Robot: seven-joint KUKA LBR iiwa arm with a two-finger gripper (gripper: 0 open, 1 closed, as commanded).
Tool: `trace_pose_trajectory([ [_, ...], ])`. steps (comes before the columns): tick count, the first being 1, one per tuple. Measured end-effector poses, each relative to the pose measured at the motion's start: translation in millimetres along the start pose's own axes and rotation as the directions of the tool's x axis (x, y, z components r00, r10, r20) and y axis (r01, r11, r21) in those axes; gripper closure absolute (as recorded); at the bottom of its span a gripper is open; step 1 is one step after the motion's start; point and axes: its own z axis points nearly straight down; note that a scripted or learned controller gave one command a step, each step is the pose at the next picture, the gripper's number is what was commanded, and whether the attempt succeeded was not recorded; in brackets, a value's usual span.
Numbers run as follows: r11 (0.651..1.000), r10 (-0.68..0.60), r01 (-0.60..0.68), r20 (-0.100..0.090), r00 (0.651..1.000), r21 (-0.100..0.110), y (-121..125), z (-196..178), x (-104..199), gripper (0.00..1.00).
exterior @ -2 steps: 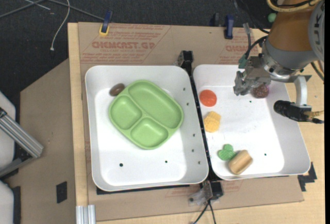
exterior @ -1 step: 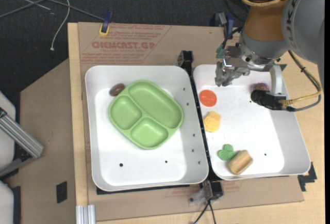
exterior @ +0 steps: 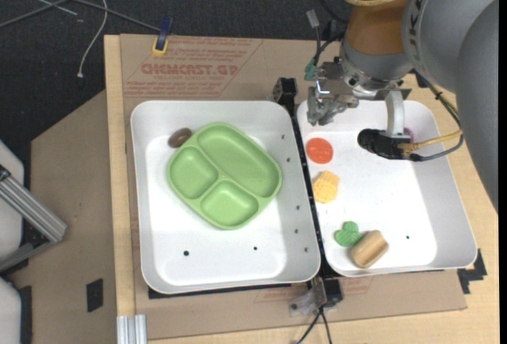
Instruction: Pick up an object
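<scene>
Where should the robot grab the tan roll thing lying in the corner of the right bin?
Probably across the middle of the tan roll, coming straight down from above. It lies on its side, tilted, so its rounded long sides give the jaws two faces to squeeze. The green toy touches its left end, so staying mid-body seems safer.

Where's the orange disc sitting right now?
The orange disc lies in the right bin, near its left wall, just below the gripper and above the yellow piece.

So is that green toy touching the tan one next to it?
Touching. The camera view shows the green toy pressed against the tan toy with no white bin floor visible between them.
</scene>
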Motion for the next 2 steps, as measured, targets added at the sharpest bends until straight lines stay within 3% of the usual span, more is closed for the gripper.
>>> trace_pose_trajectory([
  [1,1.0,-0.001,0.001,-0.001,1.0,0.0,17.9,-3.6,43.3,1.0],
  [2,1.0,0.003,-0.003,0.001,1.0,0.001,17.3,-3.5,40.2,0.0],
])
